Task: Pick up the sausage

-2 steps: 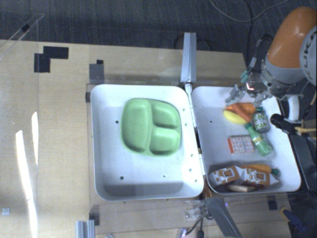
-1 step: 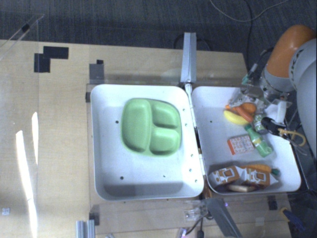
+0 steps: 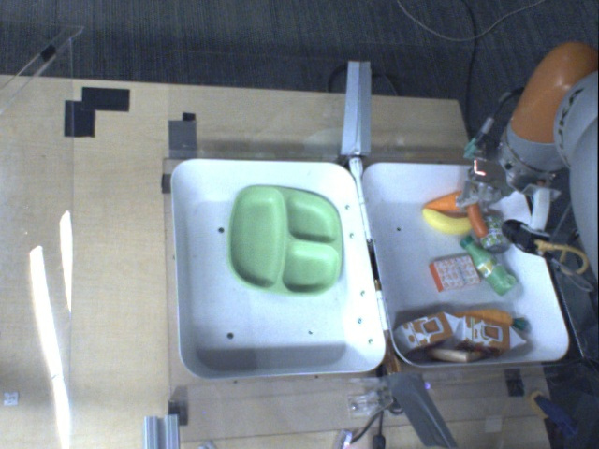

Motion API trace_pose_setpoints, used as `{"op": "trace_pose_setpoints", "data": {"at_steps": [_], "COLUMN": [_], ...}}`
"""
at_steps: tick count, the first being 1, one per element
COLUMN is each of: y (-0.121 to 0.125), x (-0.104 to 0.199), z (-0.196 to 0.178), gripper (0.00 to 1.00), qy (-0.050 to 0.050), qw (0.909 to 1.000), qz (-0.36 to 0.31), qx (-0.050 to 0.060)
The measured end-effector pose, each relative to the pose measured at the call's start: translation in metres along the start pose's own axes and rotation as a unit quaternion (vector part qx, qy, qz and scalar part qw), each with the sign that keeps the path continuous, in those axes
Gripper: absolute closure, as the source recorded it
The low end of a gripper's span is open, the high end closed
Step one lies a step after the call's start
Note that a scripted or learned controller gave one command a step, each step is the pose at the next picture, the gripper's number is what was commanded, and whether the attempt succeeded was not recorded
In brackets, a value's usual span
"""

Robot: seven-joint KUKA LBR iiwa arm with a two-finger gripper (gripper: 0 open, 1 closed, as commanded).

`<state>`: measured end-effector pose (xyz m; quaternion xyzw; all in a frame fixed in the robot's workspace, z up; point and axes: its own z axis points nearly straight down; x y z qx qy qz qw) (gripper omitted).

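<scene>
The sausage (image 3: 477, 220), a short orange-red cylinder, lies in the right bin (image 3: 407, 251) near its far right side, between a yellow banana (image 3: 444, 219) and a green bottle (image 3: 492, 263). My gripper (image 3: 481, 195) hangs directly over the sausage's far end, at or just above it. The grey arm with its orange band (image 3: 552, 92) reaches in from the upper right. The gripper body hides part of the sausage's top end, so I cannot see whether they touch.
An orange carrot-like piece (image 3: 442, 201) lies against the banana. A red printed card (image 3: 454, 271) lies mid-bin and a brown packet (image 3: 459, 329) sits along the near wall. The left bin (image 3: 201, 279) holds a green divided tray (image 3: 285, 238).
</scene>
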<state>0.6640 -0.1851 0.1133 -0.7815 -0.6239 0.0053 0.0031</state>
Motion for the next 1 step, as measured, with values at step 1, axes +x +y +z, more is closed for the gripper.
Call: {"op": "trace_pose_setpoints", "data": {"at_steps": [1], "y": [-0.0023], "x": [0.0337], "z": [-0.1138], "gripper": [1.00], "qy": [0.001], "qw": [0.9938], "qz": [-0.111], "qx": [-0.009]}}
